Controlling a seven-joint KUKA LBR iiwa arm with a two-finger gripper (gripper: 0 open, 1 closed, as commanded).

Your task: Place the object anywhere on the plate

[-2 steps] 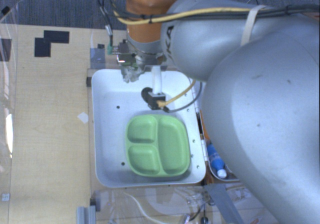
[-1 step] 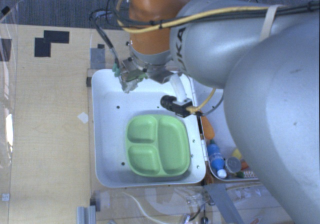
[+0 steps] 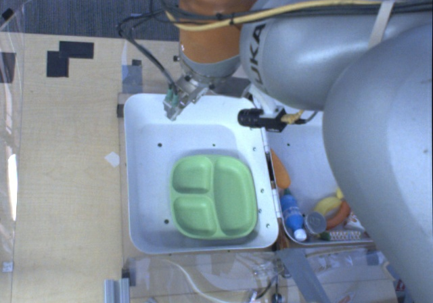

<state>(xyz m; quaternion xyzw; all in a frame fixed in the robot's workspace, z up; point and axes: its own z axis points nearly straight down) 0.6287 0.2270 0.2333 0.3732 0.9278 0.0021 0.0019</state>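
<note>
The arm (image 3: 325, 92), grey w/ an orange band above the wrist, fills the right and top of the camera view and reaches over the desk (image 3: 67, 159). Below it sit two white bins side by side. The left bin (image 3: 145, 180) holds the green plate (image 3: 214, 195), three compartments, all bare, lying flat towards the bin's near right corner. The right bin (image 3: 308, 139) is mostly covered by the arm; along its near left side there's a blue bottle (image 3: 291, 210) w/ a white cap, an orange item (image 3: 280, 174) just above it, a yellow piece (image 3: 329, 203) and some reddish bits close together. Which one is the object, can't tell; it is apparently among those, not on the plate yet. Judging by looks, all are small, light and stiff; the bottle is probably smooth and rolls, so best taken across its middle. The tool (image 3: 172, 102) hangs over the left bin's far wall, nothing visible in it; whether it's apart or together I can't tell.
</note>
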